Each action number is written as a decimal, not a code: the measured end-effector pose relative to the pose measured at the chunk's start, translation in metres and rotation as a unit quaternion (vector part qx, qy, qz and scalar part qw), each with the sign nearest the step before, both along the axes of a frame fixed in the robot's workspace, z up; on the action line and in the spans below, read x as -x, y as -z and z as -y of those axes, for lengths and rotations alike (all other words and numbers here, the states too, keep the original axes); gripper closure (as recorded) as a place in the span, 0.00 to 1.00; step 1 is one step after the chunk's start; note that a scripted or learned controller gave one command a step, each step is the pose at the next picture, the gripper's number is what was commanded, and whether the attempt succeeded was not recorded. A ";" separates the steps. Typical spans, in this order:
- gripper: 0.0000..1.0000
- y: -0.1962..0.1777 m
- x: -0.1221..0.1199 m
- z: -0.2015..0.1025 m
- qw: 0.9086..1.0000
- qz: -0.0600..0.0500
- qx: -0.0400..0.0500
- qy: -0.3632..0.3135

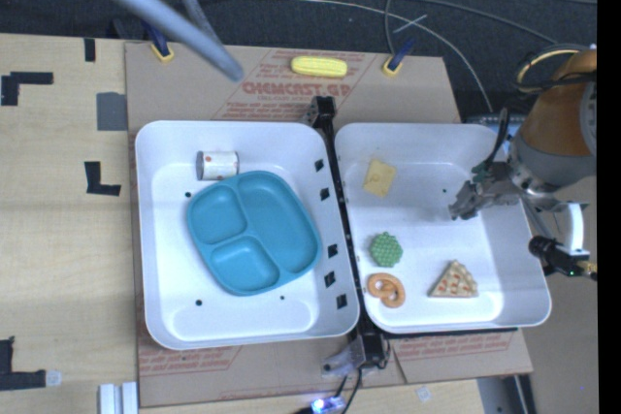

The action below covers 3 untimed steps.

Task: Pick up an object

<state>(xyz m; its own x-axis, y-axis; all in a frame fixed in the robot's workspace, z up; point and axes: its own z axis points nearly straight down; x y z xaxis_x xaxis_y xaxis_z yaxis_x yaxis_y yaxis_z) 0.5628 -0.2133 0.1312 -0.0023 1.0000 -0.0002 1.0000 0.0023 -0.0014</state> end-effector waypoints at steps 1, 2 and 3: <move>1.00 -0.054 0.007 0.007 1.000 0.003 0.001 0.001; 1.00 -0.079 0.006 0.007 1.000 0.002 0.000 0.001; 1.00 -0.081 -0.007 -0.048 1.000 0.001 -0.001 -0.002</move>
<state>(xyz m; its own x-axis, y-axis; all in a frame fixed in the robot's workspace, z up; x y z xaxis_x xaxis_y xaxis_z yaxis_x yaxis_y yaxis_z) 0.5700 -0.1652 0.2126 -0.0070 1.0000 0.0016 1.0000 0.0070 -0.0001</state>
